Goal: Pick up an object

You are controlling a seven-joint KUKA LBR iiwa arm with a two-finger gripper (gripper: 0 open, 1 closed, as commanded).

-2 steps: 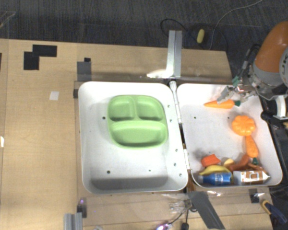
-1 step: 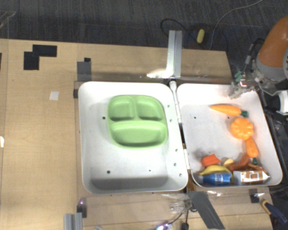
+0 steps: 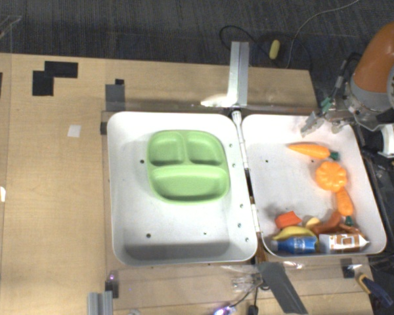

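One fixed overhead camera, slanted down on both white bins (image 3: pixel 118 241), arm (image 3: pixel 381 71) at right.

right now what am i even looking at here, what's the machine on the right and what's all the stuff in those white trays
This is one camera fixed above a workbench, looking down at a slant. The grey and orange machine at the right edge is a robot arm; its gripper hangs over the far corner of the right bin. Nothing shows between its fingers. That bin holds toy food: a carrot, a small pumpkin, and along the near edge a pile with a banana, a blue can and a small carton. The left bin holds a green divided plate. The arm's job is to pick something up.
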